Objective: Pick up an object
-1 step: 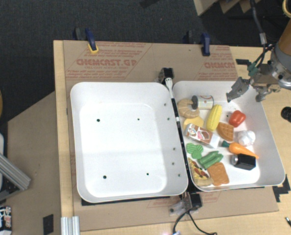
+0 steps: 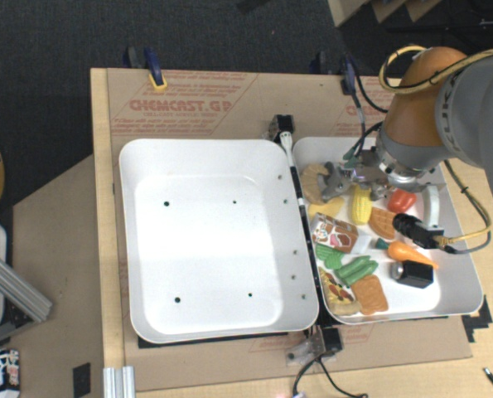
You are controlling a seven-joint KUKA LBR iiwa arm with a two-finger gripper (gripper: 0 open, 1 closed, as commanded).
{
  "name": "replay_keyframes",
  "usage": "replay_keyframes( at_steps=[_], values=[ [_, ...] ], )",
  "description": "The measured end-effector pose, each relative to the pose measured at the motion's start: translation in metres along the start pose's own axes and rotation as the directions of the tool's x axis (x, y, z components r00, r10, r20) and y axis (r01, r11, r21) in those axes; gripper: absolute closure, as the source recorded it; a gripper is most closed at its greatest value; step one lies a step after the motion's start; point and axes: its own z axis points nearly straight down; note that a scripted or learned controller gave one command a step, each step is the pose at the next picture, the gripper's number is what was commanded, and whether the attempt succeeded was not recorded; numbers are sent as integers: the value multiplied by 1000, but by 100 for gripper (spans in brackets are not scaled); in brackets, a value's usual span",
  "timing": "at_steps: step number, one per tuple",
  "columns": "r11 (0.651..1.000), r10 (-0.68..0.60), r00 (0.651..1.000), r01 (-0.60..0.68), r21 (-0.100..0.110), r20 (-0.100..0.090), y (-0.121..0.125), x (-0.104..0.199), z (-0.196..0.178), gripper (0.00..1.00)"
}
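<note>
Toast at right bin's near edge, beside green beans. Gripper low over corn. Grip state: cannot tell.

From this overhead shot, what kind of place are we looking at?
Probably a robotics lab test bench for pick trials: a grey arm with an orange band reaches over two white bins, the right bin is filled with toy food, and clamps hold a cardboard-covered board.
</note>
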Motion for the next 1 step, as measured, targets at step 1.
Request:
replay_keyframes(
  at_steps=[1],
  values=[
    [1000, 5, 1000, -5, -13, 4, 2, -3, -20, 100]
  ],
)
